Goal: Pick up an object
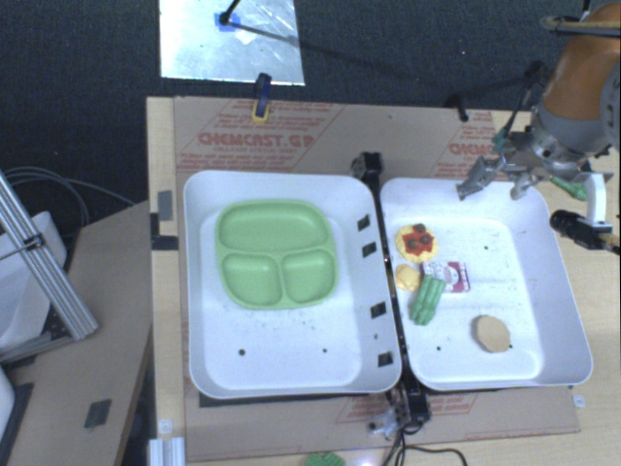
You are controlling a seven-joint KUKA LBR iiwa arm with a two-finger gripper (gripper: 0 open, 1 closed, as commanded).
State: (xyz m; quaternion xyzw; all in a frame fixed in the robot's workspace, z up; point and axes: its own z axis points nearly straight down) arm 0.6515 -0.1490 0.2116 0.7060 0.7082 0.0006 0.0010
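My gripper (498, 184) hangs over the far edge of the right bin (543, 260), its two grey fingers spread apart and nothing between them. Below it in that bin lie a small pizza-like toy (417, 242) with red topping, a yellow piece (408, 278), a green corn-like toy (427, 300), a small pink-and-white packet (456, 276) and a tan cookie (492, 334). All of these lie well apart from the gripper, toward the bin's left and near side.
The left bin (204, 338) holds a green divided tray (277, 252). A black hinge strip (383, 260) runs between the bins. A foil sheet (231, 25) lies on the dark floor behind the bench. A metal frame (39, 260) stands at the left.
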